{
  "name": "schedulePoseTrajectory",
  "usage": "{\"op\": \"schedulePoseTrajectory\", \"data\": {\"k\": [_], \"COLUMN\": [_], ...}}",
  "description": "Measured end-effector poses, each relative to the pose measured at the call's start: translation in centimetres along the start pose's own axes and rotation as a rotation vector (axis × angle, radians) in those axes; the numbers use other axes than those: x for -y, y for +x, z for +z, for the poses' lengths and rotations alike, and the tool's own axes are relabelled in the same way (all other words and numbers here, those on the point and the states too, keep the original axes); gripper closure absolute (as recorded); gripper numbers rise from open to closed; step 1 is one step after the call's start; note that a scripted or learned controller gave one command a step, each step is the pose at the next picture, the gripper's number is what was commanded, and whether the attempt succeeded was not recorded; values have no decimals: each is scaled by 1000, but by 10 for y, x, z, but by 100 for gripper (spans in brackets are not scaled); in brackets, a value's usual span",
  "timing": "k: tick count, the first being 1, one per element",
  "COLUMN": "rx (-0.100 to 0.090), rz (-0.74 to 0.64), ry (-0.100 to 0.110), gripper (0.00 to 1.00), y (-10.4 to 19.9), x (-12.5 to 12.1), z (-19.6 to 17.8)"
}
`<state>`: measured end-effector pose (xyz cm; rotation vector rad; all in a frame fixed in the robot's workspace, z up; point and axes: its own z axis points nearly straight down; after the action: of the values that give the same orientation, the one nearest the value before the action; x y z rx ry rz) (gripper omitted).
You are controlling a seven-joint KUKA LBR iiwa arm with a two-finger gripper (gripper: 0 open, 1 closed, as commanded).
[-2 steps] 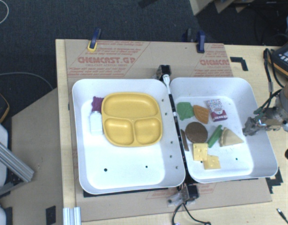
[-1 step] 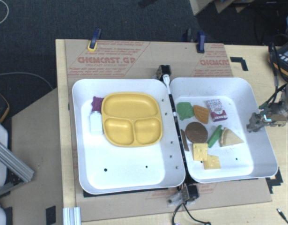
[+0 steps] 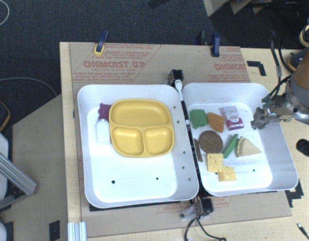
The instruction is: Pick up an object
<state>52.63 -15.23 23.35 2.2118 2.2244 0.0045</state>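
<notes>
Grey gripper, finger state indeterminable, hovering at right bin edge: approach step in hand; next, descend onto candy packet or neighbouring item.

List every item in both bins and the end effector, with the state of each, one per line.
End effector: over the right bin's right side, nothing seen in it.
Yellow divided plate: upright in the left bin, compartments bare.
White bottle with purple cap: lying against the plate's left edge.
Green piece: lying loose.
Brown round patty: flat.
Cheese pieces: flat, touching.
Small packet: lying flat.
Right bin: holds the food pieces.
</notes>
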Motion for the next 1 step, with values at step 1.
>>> {"op": "schedulePoseTrajectory", "data": {"k": [1], "rx": [0], "rz": [0], "ry": [1], "gripper": [100], "y": [45], "x": [-34], "z": [12]}}
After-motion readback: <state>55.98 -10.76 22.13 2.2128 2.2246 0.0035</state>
